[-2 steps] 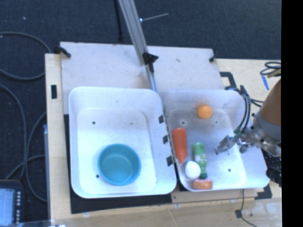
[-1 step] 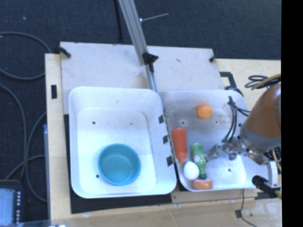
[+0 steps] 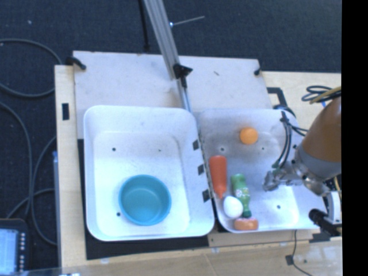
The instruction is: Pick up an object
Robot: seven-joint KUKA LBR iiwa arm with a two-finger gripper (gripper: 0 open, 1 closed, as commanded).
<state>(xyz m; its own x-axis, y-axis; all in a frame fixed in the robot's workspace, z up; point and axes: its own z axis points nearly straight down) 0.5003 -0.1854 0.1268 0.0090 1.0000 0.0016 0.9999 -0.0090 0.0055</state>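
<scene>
The pale wooden bench [image 3: 69, 171] carries two shallow white plastic bins side by side. The left bin [image 3: 103, 154], with rounded corners and a smooth floor, holds a round blue plastic bowl [image 3: 145, 199] near its front edge; the rest of its floor is open. The right bin [image 3: 230, 122] holds a small orange ball [image 3: 248, 135] toward its rear. Along its left wall lie an elongated orange-red carrot-shaped piece [image 3: 218, 175], a green bottle-shaped object [image 3: 240, 193], a smooth white egg-shaped object [image 3: 232, 206] and a small orange-red piece [image 3: 246, 224] at the front rim. The gripper [image 3: 272, 181] sits low over the bin's open right half, well apart from these objects. Fingers: state cannot be determined.
</scene>
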